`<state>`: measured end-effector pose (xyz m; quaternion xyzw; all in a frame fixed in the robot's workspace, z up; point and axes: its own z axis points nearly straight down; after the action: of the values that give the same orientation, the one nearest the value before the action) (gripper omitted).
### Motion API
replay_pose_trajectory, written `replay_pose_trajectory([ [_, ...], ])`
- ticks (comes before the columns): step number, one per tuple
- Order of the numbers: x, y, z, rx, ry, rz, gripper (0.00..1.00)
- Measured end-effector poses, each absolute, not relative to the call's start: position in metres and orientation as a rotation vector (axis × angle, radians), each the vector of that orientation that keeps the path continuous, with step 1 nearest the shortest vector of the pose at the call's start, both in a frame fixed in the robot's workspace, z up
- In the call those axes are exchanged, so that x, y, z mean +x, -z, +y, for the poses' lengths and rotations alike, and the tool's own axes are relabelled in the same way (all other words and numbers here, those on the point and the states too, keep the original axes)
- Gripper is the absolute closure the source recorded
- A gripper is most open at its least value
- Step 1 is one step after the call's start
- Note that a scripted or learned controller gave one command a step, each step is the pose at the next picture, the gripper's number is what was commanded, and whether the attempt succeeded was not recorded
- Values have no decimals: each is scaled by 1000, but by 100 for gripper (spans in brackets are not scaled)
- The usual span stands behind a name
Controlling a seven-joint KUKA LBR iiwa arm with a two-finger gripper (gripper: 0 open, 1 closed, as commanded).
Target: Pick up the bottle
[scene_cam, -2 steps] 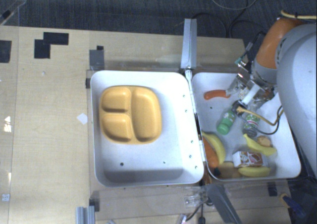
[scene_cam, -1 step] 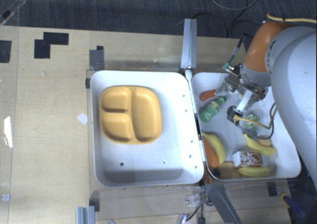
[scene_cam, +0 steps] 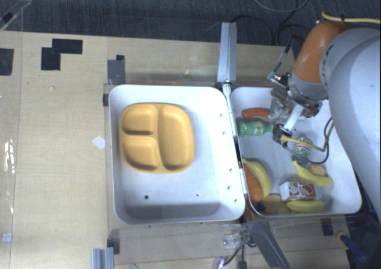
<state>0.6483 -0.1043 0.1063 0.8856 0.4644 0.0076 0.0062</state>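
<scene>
Approaching stage: the end effector hangs just beside the green bottle, which lies on its side against the right bin's left wall. Finger state cannot be told. Next, descent squarely over the bottle seems required.

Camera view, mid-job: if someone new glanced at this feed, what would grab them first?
Probably the yellow three-compartment plastic tray, lying alone in the left white bin. Next, the grey arm with its orange band reaching in from the right, its gripper low over the right white bin, just beside the green plastic bottle lying on its side. Yellow bananas and other clutter crowd that bin's near end.
</scene>
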Motion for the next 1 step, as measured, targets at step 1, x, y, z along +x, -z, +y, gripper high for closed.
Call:
replay_pose_trajectory([
  [1, 648, -106, -105, 2772, -19, 1454, 0],
])
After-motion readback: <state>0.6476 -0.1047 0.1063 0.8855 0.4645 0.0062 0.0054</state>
